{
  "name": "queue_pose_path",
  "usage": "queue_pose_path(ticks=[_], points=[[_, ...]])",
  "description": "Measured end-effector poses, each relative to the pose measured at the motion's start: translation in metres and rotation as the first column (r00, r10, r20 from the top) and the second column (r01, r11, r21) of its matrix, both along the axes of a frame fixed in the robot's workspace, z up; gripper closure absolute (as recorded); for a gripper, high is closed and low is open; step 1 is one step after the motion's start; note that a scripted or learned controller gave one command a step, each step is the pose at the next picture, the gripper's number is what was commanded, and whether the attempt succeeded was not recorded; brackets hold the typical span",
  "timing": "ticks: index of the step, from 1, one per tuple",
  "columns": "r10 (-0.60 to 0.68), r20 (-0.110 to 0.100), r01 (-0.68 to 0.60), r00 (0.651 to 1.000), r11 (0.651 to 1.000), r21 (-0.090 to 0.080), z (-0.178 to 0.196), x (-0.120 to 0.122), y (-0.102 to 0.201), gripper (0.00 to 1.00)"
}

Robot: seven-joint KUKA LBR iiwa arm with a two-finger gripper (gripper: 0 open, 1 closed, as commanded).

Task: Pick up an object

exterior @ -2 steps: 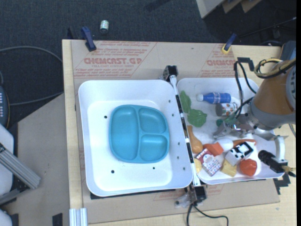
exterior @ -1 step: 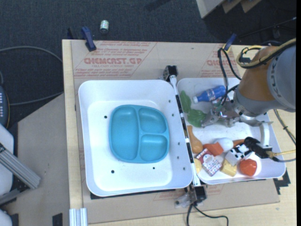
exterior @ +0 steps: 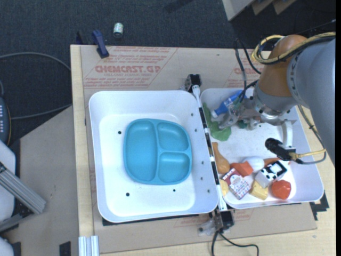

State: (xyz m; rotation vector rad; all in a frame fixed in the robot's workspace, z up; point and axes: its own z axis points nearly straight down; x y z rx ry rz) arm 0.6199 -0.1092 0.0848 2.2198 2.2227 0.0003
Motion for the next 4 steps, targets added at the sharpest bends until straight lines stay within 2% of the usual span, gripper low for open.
queue_pose_path(ticks=[1,2,3,4], points=[[0.001,0.002,-0.001,1.000,1.000,-0.001,0.101,0.047,0.045,0.00],[-0.002,-0.002,0.002,1.000,1.000,-0.001,0.023,0.021,0.002,0.00],[-0.008,-0.039,0.008,0.999,1.000,0.006,-0.006,0.038,-0.028,0.00],[-0.007,-0.042,0.007,0.999,1.000,0.002,0.003,0.037,-0.029,1.00]])
